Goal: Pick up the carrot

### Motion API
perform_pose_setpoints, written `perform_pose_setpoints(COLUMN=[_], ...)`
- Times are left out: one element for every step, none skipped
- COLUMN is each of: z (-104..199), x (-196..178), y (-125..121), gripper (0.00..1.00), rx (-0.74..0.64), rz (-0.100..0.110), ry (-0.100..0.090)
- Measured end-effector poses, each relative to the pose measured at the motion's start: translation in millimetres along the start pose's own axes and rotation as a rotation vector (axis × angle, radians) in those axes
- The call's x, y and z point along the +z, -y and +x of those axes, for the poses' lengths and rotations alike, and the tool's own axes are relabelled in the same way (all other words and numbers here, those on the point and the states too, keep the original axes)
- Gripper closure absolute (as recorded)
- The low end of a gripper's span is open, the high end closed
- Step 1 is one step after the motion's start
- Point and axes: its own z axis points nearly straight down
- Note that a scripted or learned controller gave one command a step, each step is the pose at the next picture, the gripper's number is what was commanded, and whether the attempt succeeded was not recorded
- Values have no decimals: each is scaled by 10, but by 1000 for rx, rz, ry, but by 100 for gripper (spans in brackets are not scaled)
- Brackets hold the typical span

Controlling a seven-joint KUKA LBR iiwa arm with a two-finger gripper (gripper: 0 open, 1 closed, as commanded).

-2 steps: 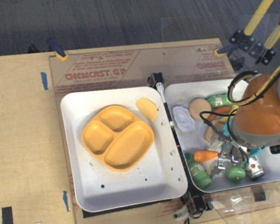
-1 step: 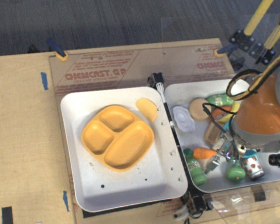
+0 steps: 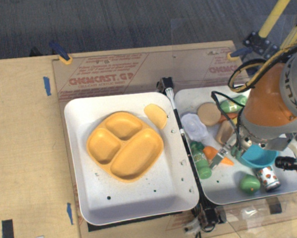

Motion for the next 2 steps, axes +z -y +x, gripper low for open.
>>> perform_pose_setpoints(z=[118,99], x=[0,-117], y=[168,160], gripper=[0,100], rx=[588,586], rz=[-11,-14], ry=[-2,4])
